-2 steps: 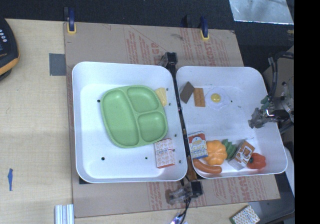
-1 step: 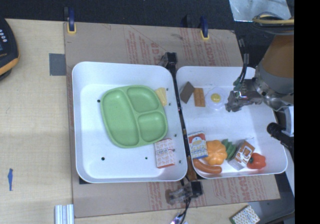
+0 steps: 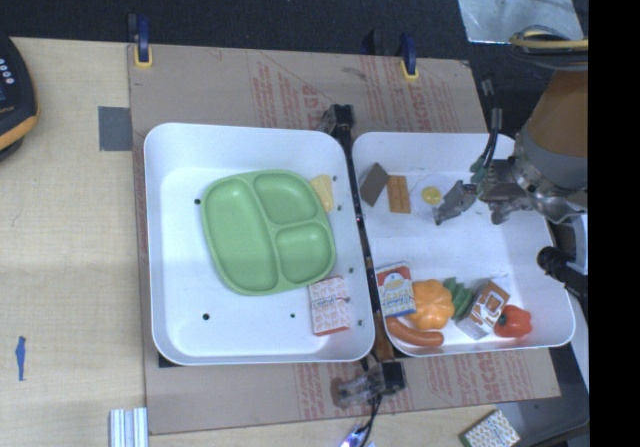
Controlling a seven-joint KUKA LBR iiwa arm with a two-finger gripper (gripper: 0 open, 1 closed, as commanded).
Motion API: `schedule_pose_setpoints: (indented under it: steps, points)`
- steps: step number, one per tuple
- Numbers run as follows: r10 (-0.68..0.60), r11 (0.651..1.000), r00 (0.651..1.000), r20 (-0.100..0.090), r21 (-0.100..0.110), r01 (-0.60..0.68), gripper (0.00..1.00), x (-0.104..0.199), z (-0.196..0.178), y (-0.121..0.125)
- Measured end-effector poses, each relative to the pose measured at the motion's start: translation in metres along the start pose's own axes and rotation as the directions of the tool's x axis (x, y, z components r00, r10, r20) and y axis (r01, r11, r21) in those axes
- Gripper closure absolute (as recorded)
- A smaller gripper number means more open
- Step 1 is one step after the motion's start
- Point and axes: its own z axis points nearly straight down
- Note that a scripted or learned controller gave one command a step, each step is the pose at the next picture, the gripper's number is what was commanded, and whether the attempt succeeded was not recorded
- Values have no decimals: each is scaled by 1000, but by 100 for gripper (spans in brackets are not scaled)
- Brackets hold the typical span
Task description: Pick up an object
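gripper point(image 3: 458, 203) | jaw state cannot be told | risk: yellow piece point(image 3: 431, 195) just beside jaws may be nudged away, grasp missed

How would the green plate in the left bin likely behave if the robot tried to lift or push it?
The green plate looks like moulded plastic with three compartments, so it is probably stiff and light. It lies flat in the left bin, so it should slide rather than roll or tip. Its low, rounded rim may give the tool little to pinch.
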Motion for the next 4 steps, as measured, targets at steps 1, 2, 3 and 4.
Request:
schedule_pose_setpoints:
  steps: [1, 2, 3, 4]
  points:
    - [-3, 1000, 1000, 1, -5, 3, 0, 27, 5, 70]
    - [-4, 1000, 1000, 4, -5, 4, 0, 27, 120, 102]
    - [3, 1000, 1000, 2, -4, -3, 0, -17, 115, 114]
    - [-2, 1000, 1000, 2, 0, 2, 100, -17, 105, 113]
